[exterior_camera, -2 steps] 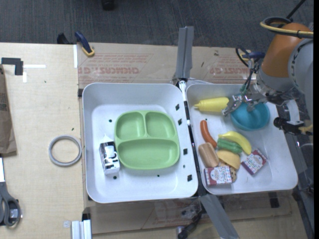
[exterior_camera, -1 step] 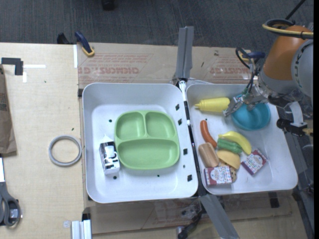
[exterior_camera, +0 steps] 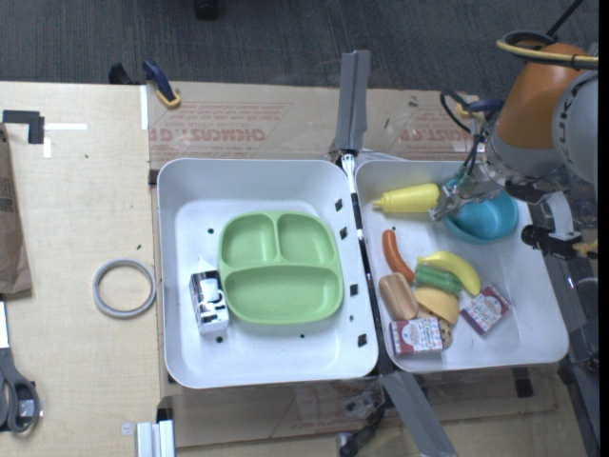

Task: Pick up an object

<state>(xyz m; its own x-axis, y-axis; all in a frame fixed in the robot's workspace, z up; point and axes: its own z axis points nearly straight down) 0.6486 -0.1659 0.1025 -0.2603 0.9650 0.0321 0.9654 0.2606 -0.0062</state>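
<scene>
The right bin (exterior_camera: pixel 533 346) holds a yellow squeeze bottle (exterior_camera: pixel 409 198), a blue bowl (exterior_camera: pixel 487 219), a red sausage (exterior_camera: pixel 396 252), a banana (exterior_camera: pixel 457 268), a green vegetable (exterior_camera: pixel 437 277), a tan bun (exterior_camera: pixel 398 296) and two small red-and-white cartons (exterior_camera: pixel 421 336) (exterior_camera: pixel 485 309). My gripper (exterior_camera: pixel 451 201) is low in the bin's far part, between the bottle's right end and the bowl's left rim. It touches or nearly touches both. Nothing visibly hangs from it.
The left bin (exterior_camera: pixel 181 255) carries a green divided plate (exterior_camera: pixel 281 267) and a small black-and-white box (exterior_camera: pixel 209 301). On the bench to the left lie a tape ring (exterior_camera: pixel 124 287), scissors (exterior_camera: pixel 14 403) and a blue clamp (exterior_camera: pixel 162 82). A metal post (exterior_camera: pixel 353 98) rises behind the bins.
</scene>
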